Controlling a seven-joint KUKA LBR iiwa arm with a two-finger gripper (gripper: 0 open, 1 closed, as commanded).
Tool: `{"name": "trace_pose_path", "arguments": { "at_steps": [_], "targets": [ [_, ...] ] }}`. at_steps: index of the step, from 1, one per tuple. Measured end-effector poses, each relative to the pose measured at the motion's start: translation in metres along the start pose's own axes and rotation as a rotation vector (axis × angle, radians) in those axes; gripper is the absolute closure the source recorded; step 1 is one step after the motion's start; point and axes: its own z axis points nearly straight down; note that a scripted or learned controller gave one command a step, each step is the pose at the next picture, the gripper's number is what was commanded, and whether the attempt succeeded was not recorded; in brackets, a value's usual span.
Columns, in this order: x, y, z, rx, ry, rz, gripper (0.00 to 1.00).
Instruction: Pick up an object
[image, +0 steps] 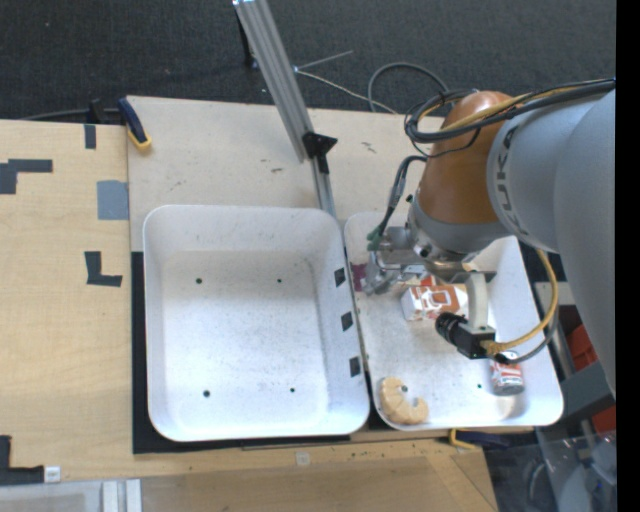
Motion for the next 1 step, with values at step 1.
{"name": "trace_pose_path", "arguments": {
  "at_steps": [1],
  "targets": [
    [0.0608,-0.007,0.0023,0.001,0.0,0.0,1.0]
  ]
}}
